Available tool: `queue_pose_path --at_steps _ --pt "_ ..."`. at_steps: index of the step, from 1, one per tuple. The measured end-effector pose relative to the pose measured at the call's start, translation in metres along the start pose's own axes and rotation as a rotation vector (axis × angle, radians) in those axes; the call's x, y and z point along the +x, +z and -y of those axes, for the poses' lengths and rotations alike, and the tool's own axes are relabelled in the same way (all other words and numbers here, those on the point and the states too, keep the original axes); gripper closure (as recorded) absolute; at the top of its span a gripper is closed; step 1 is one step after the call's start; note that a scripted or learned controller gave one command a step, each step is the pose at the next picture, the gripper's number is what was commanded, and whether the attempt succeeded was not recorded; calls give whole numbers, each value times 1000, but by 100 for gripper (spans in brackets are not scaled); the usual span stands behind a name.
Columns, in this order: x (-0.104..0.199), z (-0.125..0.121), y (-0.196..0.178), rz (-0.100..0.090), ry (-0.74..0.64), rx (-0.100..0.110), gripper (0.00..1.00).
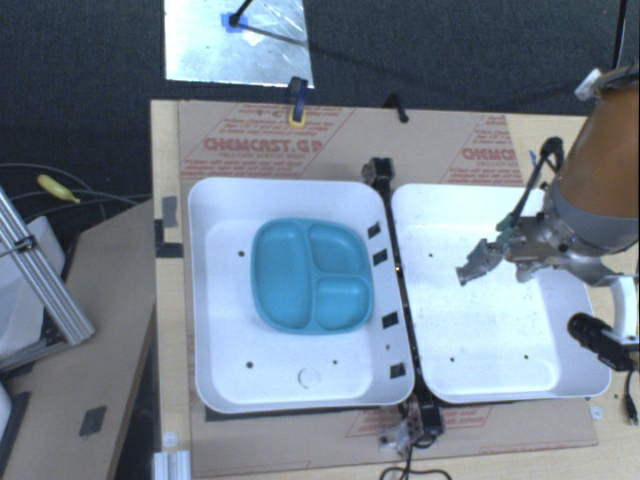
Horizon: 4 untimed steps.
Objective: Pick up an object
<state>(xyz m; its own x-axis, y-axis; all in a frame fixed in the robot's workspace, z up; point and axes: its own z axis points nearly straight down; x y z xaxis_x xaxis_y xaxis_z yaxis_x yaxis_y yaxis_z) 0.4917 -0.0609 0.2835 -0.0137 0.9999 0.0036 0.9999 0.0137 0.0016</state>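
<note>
A light blue plate [310, 274] with three compartments lies flat in the middle of the left white bin [222, 368]. My gripper [478, 263] hangs over the right white bin [500, 368], in its upper middle part, pointing left toward the divider between the bins. It is well to the right of the plate and apart from it. The grey arm with its orange band [600, 158] reaches in from the right edge above the bin's right side.
Black clips [385, 288] run along the seam between the two bins. Both bins rest on a cardboard sheet [270, 143]. A shiny metal sheet [238, 28] lies behind, and an aluminium frame [40, 288] stands at the left.
</note>
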Motion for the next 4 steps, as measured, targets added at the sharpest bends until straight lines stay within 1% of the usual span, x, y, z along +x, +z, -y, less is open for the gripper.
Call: queue_pose_path --at_steps 1,2,3,4 --pt "-6 -2 -10 3 8 -4 100" --pt "74 4 -9 1 1 -1 100" --pt "138 4 24 1 3 4 100" --pt "134 3 22 3 12 1 0"
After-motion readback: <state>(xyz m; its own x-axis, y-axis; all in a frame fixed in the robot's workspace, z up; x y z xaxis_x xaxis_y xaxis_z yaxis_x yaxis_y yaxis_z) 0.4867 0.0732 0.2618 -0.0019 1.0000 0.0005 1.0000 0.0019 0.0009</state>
